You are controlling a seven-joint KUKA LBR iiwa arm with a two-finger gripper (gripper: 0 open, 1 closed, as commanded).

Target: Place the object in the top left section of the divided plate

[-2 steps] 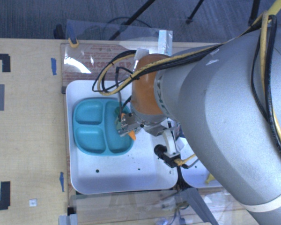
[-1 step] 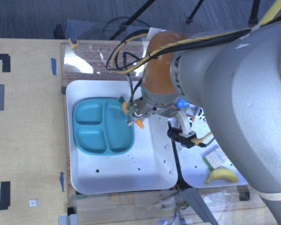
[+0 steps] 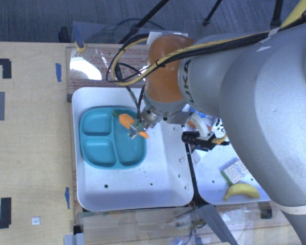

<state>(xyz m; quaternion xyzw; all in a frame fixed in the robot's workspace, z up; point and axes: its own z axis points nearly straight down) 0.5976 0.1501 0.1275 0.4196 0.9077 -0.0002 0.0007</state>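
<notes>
A teal divided plate (image 3: pixel 99 137) lies in the left white bin (image 3: pixel 132 190). My gripper (image 3: pixel 138 130) hangs over the plate's right edge, near its upper right part. A small orange object (image 3: pixel 126 120), carrot-like, shows right at the fingertips, with another orange bit just below the gripper at the plate's rim. The fingers appear closed around this orange object. The plate's top left section (image 3: pixel 95 123) holds nothing.
The right bin (image 3: pixel 214 185) holds a yellow banana (image 3: pixel 241 191), a green-edged sponge or card (image 3: pixel 234 171), and a black-and-orange item (image 3: pixel 201 139) near the divider. The large grey arm covers the upper right. Cables run above the bins.
</notes>
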